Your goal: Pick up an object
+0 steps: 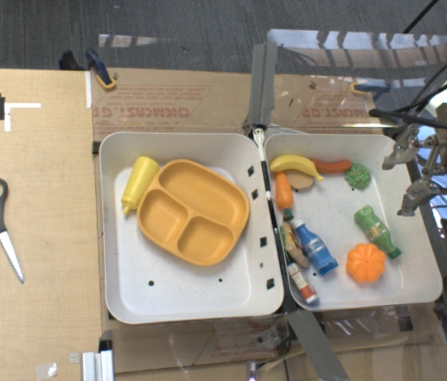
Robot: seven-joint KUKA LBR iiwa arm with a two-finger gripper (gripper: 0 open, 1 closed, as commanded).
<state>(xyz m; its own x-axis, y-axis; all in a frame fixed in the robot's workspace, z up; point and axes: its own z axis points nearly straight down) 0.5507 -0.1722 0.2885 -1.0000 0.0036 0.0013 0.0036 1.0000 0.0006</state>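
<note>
At the right rim of the right bin point(414, 292), the gripper point(412, 177) hangs above the wall, with nothing visibly in it. Whether it stands apart or together cannot be told, because metal parts and cables are tangled there.

No object is lifted yet. The things to choose from all lie on the floor of this bin. A green bottle point(376, 230) lies on its side nearest to the gripper. An orange pumpkin point(364, 263) sits just beside it, toward the front. A piece of broccoli point(358, 176) lies near the back wall. A banana point(294, 164), a carrot point(284, 190) and a blue bottle point(315, 248) are crowded along the left wall.

These look like toy foods, probably light, hollow plastic, stiff but smooth. The green bottle seems the easiest choice. It is best taken across its narrow body, at the middle, since a round side may slip or roll. The pumpkin is wider and may escape a grip.

The left bin point(128, 292) holds an orange plate point(194, 210) and a yellow bottle point(138, 182).
</note>
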